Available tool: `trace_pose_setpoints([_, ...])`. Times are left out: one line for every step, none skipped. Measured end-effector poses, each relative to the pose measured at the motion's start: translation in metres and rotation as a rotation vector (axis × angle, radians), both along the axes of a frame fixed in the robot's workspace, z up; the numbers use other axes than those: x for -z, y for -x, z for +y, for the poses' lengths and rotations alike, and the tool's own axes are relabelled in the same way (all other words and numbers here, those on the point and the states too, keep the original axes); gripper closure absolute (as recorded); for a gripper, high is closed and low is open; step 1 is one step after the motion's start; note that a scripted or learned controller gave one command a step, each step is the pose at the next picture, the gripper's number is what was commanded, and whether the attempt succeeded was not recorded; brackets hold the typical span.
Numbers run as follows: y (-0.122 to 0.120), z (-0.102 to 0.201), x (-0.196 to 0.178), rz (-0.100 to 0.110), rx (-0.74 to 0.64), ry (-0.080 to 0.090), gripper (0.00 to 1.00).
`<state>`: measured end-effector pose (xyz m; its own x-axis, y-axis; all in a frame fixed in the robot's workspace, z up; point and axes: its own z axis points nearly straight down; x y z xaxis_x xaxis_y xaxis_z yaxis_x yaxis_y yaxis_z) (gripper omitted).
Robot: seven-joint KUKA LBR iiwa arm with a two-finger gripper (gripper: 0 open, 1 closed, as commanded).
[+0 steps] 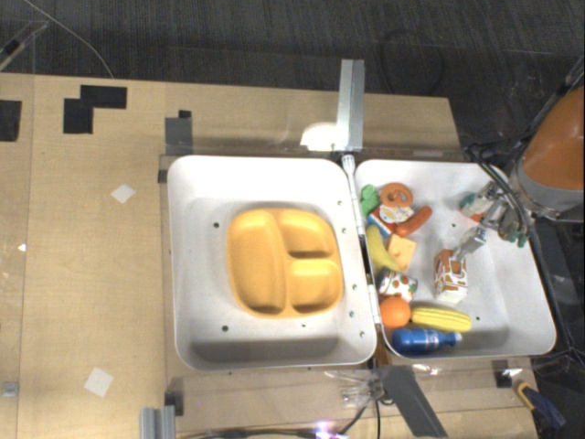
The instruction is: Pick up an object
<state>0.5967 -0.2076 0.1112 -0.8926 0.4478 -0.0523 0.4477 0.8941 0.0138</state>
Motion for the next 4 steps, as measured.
trace_pose_setpoints([0.045, -0.001, -0.001, -0.013, 0.105, 0.001, 0.00])
trace_pose_setpoints([0.076, 0.038, -0.035, 0.043, -0.187, -0.003, 0.00])
trace_pose_setpoints([0.024, 0.029, -0.003, 0.016, -0.176, 0.006, 0.00])
trace_pose_setpoints([-0.046, 0.048, 0.017, 0.031, -0.090, -0.005, 0.00])
